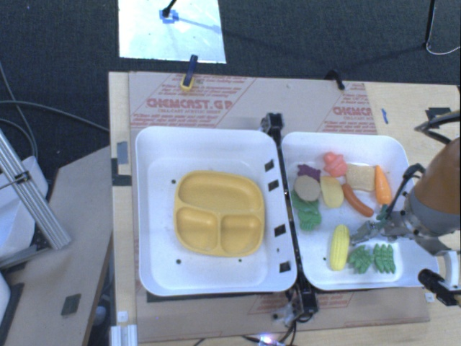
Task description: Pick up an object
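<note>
From where I stand the arm is mid-approach: its gripper (364, 231) hangs low over the right bin (400, 150), just beside the corn cob (338, 247) on the cob's right, and I cannot tell whether the jaws are apart or together. The corn cob lies on the bin floor, its long axis running toward and away from the bench's front edge, with the green peas (384, 258) to its right and the orange carrot (382, 184) further back. Nothing is lifted yet, so I judge the next move needs the jaws centred across the cob's narrow width before closing.
</note>
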Motion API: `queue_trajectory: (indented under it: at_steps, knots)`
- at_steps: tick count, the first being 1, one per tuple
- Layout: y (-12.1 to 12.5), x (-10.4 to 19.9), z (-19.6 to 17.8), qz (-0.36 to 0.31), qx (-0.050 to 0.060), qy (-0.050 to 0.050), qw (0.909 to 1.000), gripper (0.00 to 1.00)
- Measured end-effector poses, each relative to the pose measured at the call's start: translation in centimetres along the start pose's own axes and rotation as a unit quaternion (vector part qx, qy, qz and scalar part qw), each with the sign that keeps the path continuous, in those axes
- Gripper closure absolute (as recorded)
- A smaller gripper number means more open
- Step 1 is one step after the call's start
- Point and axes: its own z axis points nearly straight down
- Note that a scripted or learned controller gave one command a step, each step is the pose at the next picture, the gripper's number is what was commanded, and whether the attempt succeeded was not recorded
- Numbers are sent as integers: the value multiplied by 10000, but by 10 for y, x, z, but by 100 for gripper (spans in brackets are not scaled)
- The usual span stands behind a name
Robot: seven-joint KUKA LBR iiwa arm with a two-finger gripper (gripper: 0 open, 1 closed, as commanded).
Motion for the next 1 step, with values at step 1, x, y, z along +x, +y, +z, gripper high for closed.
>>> queue_trajectory:
  at_steps: [1]
  knots:
    - [2, -1, -11, -6, -19, -5, 10000, 100]
